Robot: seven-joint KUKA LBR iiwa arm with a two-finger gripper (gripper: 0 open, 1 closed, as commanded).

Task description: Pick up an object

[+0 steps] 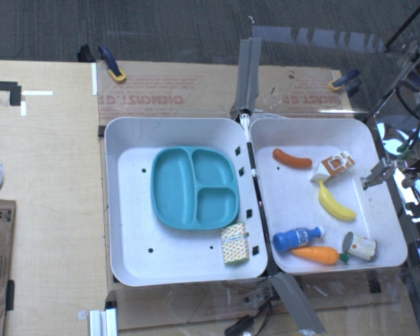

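The right bin point(378, 161) holds the likely candidates, and the banana point(334, 203) at its centre looks the easiest: light, firm, a little smooth, best pinched across its narrow middle so the curve cannot roll out; the sausage point(292, 159) at 11 o'clock of it is similar, rounder and probably slicker; the small carton point(337, 164) just at 12 o'clock is boxy and light, and its flat faces suit a pinch. Along the bin's 6 o'clock edge the blue bottle point(297, 238), the carrot point(316, 255) and a small can point(360, 247) crowd together, nearly touching, so a descent there risks knocking a neighbour. The hand point(379, 175) sits at 3 o'clock by the bin wall; whether it is apart or together I cannot tell. The left bin point(115, 208) carries a teal divided plate point(194, 187) and a sponge point(235, 243) at its 5 o'clock.
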